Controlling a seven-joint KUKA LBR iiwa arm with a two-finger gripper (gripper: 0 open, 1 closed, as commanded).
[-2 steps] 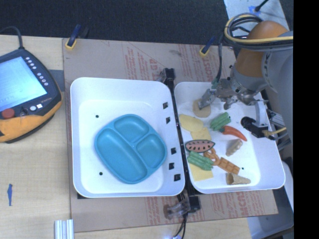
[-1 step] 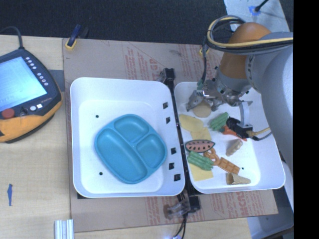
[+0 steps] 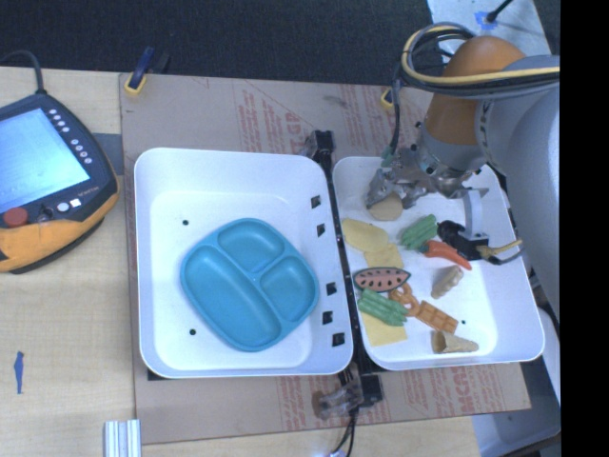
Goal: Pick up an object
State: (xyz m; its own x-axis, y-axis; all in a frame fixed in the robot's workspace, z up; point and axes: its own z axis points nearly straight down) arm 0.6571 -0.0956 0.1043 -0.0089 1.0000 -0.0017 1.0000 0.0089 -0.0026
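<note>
Right bin: white and shallow, taken as the reference for all entries.

1. Gripper: low over the bin's far left corner, close to the far rim. Whether it is open or closed cannot be told. Nothing is seen held.
2. Arm: grey with an orange band, above the bin's far right corner and overhanging the right wall.
3. Beige round piece: far left part of the bin, just beside the gripper on its near side. Contact cannot be told.
4. Yellow slices: along the left wall, near the rim.
5. Green piece: middle of the far half.
6. Orange-red piece: just right of the bin's middle.
7. Tan chunk: right of middle, with bare floor between it and the right wall.
8. Watermelon slice: midway along the left wall, lapping the yellow slices.
9. Green pod: near left part, lying on a yellow slice.
10. Orange lattice piece: near middle.
11. Tan cone: against the near wall.

Open room: a bare strip along the right wall and the near right corner.

Left bin: touching the right bin's left wall. It holds a blue divided plate with bare floor on all sides.
</note>
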